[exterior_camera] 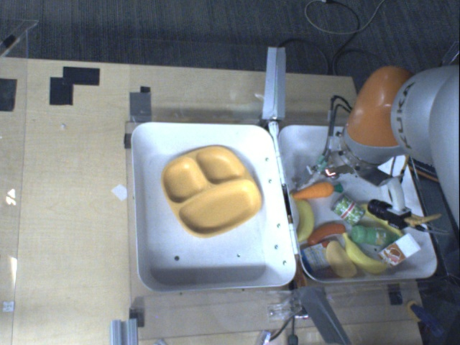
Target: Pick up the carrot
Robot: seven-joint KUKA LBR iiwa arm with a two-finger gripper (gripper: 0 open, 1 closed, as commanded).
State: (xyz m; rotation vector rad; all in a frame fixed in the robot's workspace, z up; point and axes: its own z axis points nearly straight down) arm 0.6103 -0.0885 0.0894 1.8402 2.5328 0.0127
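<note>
The carrot (314,190), small and orange, lies on the floor of the right bin (302,141) near its left wall. My gripper (327,169) hangs just above the carrot and slightly behind it, coming down from the grey arm with the orange band (377,113). Nothing is visibly gripped, and the carrot rests on the bin floor.
The right bin also holds a banana (305,220) just in front of the carrot, a small can (346,209), a green bottle (374,233), a red item (327,230), another yellow fruit (359,256) and a small carton (399,250). A yellow divided plate (212,189) sits in the left bin (151,250).
</note>
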